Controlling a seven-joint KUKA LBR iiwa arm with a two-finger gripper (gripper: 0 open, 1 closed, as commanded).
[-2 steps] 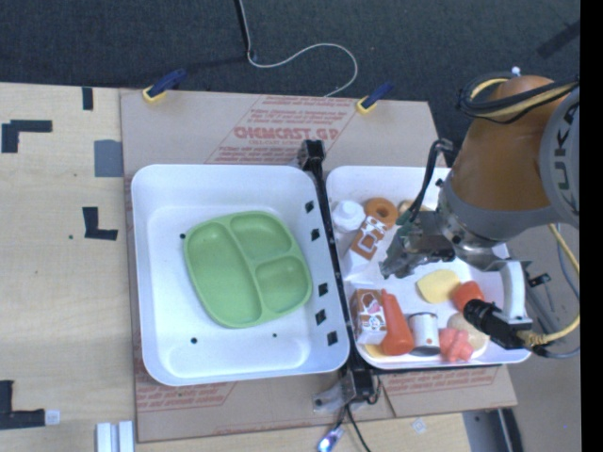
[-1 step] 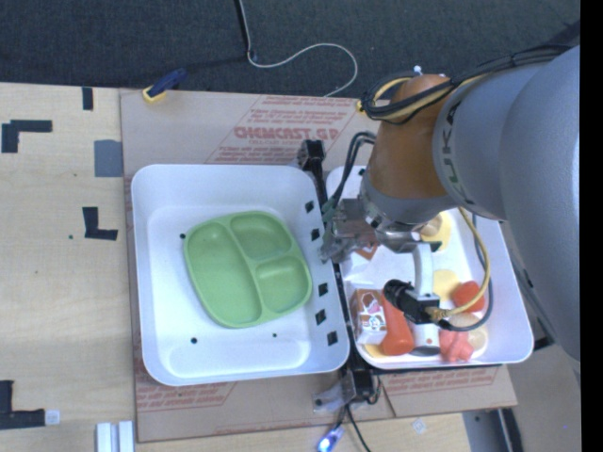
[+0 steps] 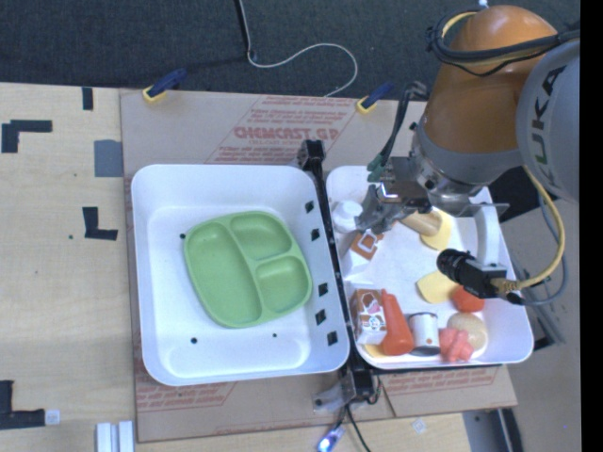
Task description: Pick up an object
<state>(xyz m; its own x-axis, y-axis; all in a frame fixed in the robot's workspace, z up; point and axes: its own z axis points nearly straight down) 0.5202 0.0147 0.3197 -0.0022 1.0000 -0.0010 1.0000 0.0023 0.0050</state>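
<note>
Camera view looks down on a bench covered with a brown cardboard sheet [image 3: 273, 130], on which the left white bin [image 3: 155, 252] serves as the landmark for everything else. Reaching in from the right of that bin is the grey arm [image 3: 490, 73] with its large orange band, hanging over the far part of the right white bin [image 3: 513, 342], which sits just beside the left bin, their walls touching along a black clipped seam. Inside the left bin, near its middle, lies a green divided plate [image 3: 248, 266] with three compartments, flat on the floor. The gripper [image 3: 382, 210] is down in the right bin, just right of the left bin's far right corner; its fingers are lowered among the clutter and whether they are spread or closed on anything cannot be told. Just beside the gripper lies a small orange and white packet [image 3: 366, 244]. Farther right of the left bin, a yellow wedge [image 3: 434, 287] touches a red tomato-like piece [image 3: 468, 300]. Near the right bin's near wall lie a brown printed carton [image 3: 372, 314], an orange-red block [image 3: 396, 331], a small silver can [image 3: 424, 329], and a pinkish round item [image 3: 465, 329].
</note>
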